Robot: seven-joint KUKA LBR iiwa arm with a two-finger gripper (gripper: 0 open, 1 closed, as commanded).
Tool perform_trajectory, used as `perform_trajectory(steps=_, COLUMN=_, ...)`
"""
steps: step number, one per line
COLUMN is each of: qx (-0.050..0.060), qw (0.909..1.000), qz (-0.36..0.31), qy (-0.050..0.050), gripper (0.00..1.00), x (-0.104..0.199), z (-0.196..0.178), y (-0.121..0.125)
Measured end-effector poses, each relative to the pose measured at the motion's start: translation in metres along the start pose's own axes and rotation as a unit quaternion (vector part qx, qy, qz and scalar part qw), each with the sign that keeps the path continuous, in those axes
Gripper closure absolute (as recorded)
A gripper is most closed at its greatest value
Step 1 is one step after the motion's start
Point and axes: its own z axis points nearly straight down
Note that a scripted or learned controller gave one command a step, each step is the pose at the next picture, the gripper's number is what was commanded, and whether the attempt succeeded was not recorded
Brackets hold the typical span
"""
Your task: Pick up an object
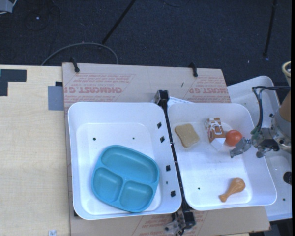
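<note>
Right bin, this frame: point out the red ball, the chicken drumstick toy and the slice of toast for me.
red ball [233, 137]: camera view, middle of its round face.
chicken drumstick toy [236, 185]: camera view, on its fat meaty end.
slice of toast [187, 134]: camera view, centre of its flat top.

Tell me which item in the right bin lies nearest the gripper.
The red ball, just left of the gripper. The carton, sponge and drumstick lie farther off.

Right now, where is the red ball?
In the camera view, the red ball lies in the right bin near its right wall, touching the small carton on its left, with the gripper close at its lower right.
</note>
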Motion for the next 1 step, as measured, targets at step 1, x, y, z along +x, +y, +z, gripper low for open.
perform_trajectory(steps=1, qx=-0.006, qw=1.0, qz=-0.001, qy=-0.001, gripper=0.0, x=0.0001, z=-0.0072, y=0.0029)
